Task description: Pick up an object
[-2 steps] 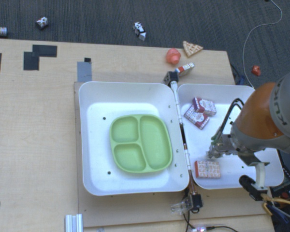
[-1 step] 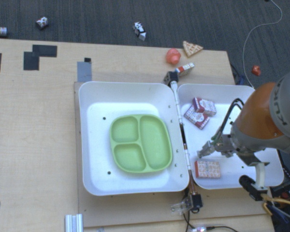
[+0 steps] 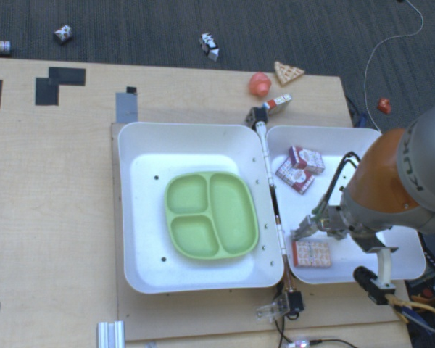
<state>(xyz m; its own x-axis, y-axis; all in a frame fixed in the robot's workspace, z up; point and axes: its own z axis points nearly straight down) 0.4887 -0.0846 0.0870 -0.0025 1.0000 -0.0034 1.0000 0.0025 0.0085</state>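
In the right bin (image 3: 362,145) lie two small objects. A red-and-white box (image 3: 300,169) rests near the bin's back left. A flat patterned pink card (image 3: 312,253) lies at the front left. My gripper (image 3: 309,228) hangs low over the bin, just above the card's back edge, with its fingers hidden under the wrist. The grey arm with its orange band (image 3: 380,176) covers the middle and right of this bin.
The left bin (image 3: 141,216) holds a green three-compartment tray (image 3: 210,214). Behind the bins on the bench sit a red ball (image 3: 259,84), a pizza-slice toy (image 3: 288,72) and a small red-tipped tube (image 3: 278,103). Cables (image 3: 290,307) lie at the bench's front edge.
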